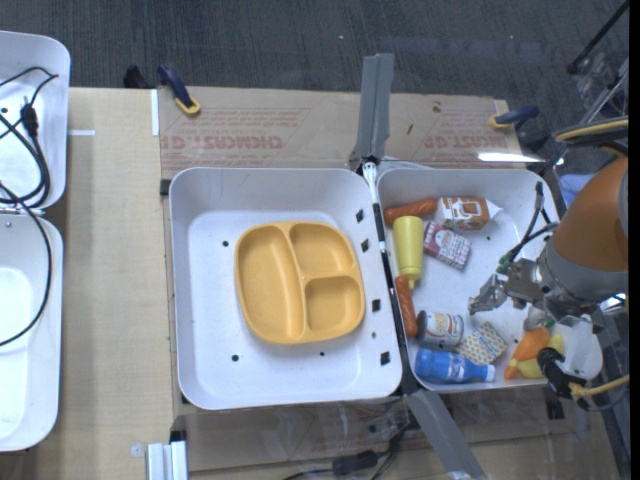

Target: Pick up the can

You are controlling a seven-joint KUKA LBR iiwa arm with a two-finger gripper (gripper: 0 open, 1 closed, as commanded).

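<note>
Right now the gripper (pixel 492 296), unclear whether clenched, hovers near the can (pixel 440 326); it should descend squarely over it.

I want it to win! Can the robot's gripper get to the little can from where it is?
Probably yes. The gripper hovers just right of the can, with bare bin floor between them, though a patterned packet and blue bottle crowd it.

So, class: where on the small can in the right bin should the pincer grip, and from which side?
Probably across the can's round body, from above: it lies on its side with the blue bottle close below it, so the top is freest.
</note>
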